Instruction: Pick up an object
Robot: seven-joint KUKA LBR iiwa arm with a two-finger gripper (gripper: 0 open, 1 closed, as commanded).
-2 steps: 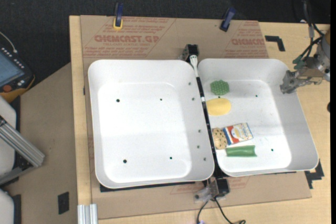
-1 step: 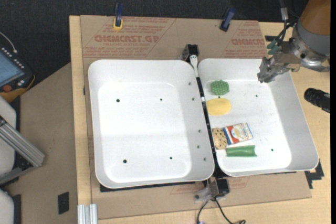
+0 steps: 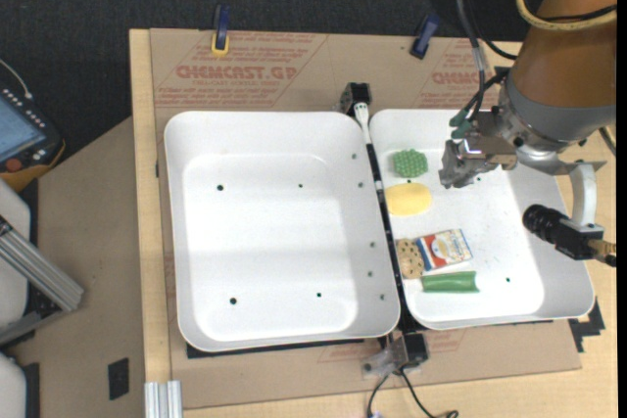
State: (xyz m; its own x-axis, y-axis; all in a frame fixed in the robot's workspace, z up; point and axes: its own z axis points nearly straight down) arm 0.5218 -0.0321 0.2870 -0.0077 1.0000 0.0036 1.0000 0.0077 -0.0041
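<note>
Worktop (image 3: 157,210): flat brown cardboard sheet w/ red print, blue clamps (image 3: 221,30) at far edge.

L bin (image 3: 196,308): shallow white moulded plastic, rounded corners, smooth matte floor w/ small dark dots.

R bin (image 3: 549,303): same type, touching L bin along centre seam. Contents all on its left half, near the seam:
- green knobbly round piece (image 3: 409,162), toward far edge, bumpy texture
- yellow smooth oval, lemon-like (image 3: 409,200), just nearside of green piece
- flat printed cracker box (image 3: 437,253), rectangular, red/white/blue, lying tilted
- green glossy elongated piece (image 3: 451,283), touching box's near edge, toward bin's near edge

End effector (image 3: 458,169): grey metal, over R bin, just right of knobbly piece and lemon, nothing seen in grip. Finger spacing: cannot tell.
</note>
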